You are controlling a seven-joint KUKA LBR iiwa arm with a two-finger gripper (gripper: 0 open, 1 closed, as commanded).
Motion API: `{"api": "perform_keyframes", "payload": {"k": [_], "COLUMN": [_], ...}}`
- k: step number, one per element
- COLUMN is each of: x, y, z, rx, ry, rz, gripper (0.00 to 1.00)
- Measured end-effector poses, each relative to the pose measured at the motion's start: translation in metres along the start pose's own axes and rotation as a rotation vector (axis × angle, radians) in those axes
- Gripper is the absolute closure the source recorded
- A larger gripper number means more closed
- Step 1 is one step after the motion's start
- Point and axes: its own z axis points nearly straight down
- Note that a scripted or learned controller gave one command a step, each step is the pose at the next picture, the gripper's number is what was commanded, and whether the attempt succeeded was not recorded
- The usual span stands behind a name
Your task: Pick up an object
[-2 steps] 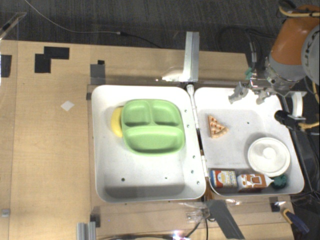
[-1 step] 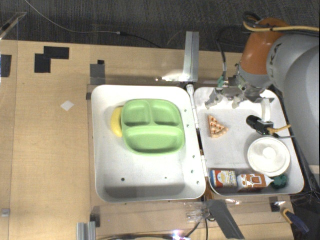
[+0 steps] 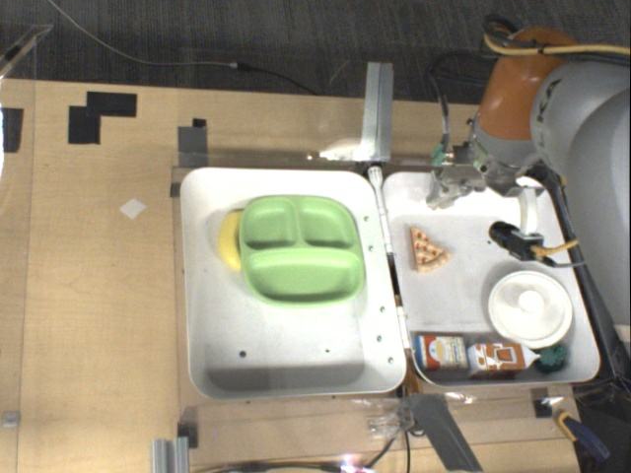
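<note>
Milk carton lies well apart from tool, whose grip state is unclear

Left bin: green tray blocks far half, near half open. Right bin: carton, bowl crowd near-right; left-centre open.

Two white bins sit side by side. Left of the pizza slice: one green tray, one yellow item. Right of it: one white bowl, one carton
</note>
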Motion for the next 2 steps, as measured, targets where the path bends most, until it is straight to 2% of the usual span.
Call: {"api": "perform_keyframes", "payload": {"k": [1,2], "x": [0.000,0.001], "y": [0.000,-0.044], "z": [0.000,0.044], "rx": [0.000,0.004], "ry": [0.000,0.001], "rz": [0.000,-0.055], "gripper": [0.00,0.00]}}
